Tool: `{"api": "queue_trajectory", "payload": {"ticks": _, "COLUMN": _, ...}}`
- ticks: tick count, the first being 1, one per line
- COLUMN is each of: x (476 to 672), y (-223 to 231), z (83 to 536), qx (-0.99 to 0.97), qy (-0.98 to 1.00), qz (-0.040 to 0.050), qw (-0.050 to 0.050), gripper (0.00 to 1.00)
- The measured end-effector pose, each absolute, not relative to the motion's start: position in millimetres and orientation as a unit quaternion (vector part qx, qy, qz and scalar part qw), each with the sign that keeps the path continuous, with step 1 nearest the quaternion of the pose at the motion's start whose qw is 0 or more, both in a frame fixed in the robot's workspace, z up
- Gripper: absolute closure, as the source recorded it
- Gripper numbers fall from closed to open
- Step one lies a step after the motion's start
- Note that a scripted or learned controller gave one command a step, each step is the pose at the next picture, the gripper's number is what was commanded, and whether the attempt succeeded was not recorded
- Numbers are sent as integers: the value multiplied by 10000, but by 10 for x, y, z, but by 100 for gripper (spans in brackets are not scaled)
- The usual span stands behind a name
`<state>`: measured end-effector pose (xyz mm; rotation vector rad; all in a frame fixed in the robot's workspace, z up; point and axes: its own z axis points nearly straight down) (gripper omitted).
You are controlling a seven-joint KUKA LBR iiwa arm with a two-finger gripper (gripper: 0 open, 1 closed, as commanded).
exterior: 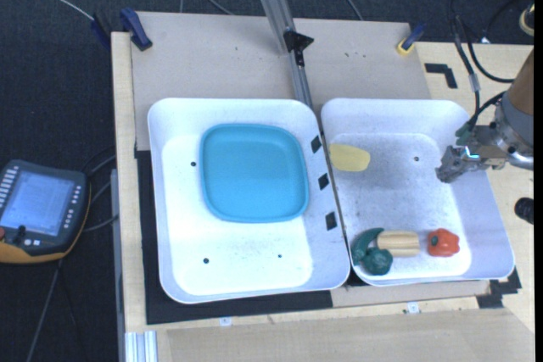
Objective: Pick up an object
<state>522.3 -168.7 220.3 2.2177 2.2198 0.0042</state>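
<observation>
Currently, gripper [451, 168] over right bin [484, 208], jaw state unclear; we should centre above the red pepper [442, 242], clear of the wood block [399, 243].

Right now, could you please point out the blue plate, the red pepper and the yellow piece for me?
blue plate [254, 172]: camera view, middle of its flat base, left bin.
red pepper [442, 243]: camera view, centre of its red body, right bin.
yellow piece [349, 158]: camera view, middle of its top face, right bin.
</observation>
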Motion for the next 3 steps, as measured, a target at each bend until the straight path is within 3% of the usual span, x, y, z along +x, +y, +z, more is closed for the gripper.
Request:
{"api": "queue_trajectory", "payload": {"ticks": 1, "x": 5229, "y": -1687, "z": 2475, "qx": 7070, "qy": 7072, "qz": 8, "qw": 12, "gripper": 100}}
{"api": "queue_trajectory", "payload": {"ticks": 3, "x": 5445, "y": -547, "z": 2460, "qx": 7053, "qy": 7089, "qz": 8, "qw": 1, "gripper": 100}}
